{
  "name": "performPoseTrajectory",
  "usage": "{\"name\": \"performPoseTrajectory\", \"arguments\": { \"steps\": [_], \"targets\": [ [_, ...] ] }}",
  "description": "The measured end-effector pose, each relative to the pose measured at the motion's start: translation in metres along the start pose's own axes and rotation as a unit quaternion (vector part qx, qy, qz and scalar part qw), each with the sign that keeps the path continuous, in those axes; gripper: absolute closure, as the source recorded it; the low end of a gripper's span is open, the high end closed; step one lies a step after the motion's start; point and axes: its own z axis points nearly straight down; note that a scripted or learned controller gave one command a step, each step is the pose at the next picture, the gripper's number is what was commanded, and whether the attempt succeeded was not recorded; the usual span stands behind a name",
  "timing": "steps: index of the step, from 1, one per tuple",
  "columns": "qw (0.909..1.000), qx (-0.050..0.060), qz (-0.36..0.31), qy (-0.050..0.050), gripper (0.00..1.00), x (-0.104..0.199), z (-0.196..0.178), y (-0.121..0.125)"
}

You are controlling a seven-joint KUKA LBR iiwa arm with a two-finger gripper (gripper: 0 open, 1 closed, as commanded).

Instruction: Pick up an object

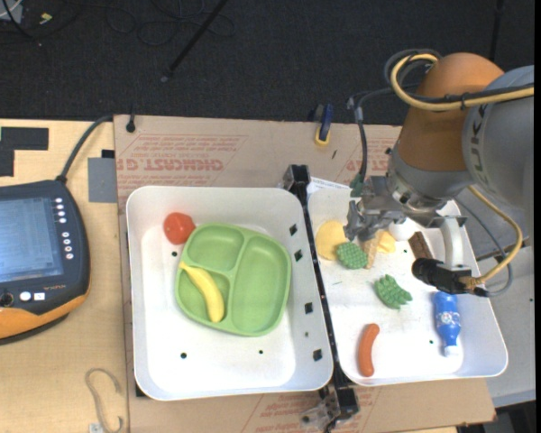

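Observation:
The right bin (487, 364) holds a yellow round piece (329, 237), a green leafy toy (351, 257), a second green toy (393, 291), a red sausage (368, 348), a blue bottle (446, 323) and a small brown piece (420, 242). My gripper (362, 237) is low at the bin's far left, right above the first green toy and beside the yellow piece. A pale yellow bit (386, 243) shows just to the gripper's right. The wrist hides what lies directly under it.
The left bin (153, 350) carries a green divided plate (252, 287) with a banana (205, 292) on it, and a red tomato (178, 227) by the plate's far left corner. A black divider (308, 278) separates the bins. A teach pendant (27, 251) lies left of the bench.

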Motion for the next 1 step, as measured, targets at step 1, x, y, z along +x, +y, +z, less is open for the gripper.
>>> {"name": "performPoseTrajectory", "arguments": {
  "steps": [1],
  "targets": [
    [1.0, -0.001, 0.0, 0.0, 1.0, 0.0434, -0.0082, 0.0195]
  ]
}}
